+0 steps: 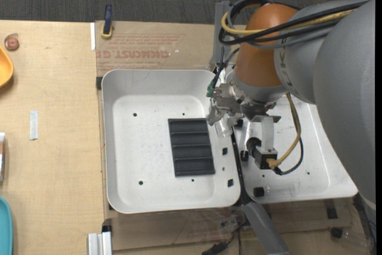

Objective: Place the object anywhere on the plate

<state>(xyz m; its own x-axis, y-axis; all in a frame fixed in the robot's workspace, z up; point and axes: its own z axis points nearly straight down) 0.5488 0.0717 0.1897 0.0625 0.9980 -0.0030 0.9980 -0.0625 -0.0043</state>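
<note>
The grey arm with its orange band (262, 39) leans in over the seam between the two shallow white plastic bins, its claw (222, 119) hanging just above the right-hand rim of the left bin (113, 128). From this slant the wrist hides the tips, so I cannot tell whether the claw is wide, narrow or holding anything.

A black, ribbed rectangular plate (191, 147) lies flat on the floor of the left bin, a little right of centre, close beside the claw. That is presumably the target for the drop. The object meant to go on it cannot be made out; if the claw carries it, the wrist covers it.

The right bin (316, 176) sits beneath the arm's bulk, with cables and a small black fitting (258, 152) hanging over it. Judging by the claw's station near the plate's upper right corner, a short move leftward and down would bring it over the plate.
</note>
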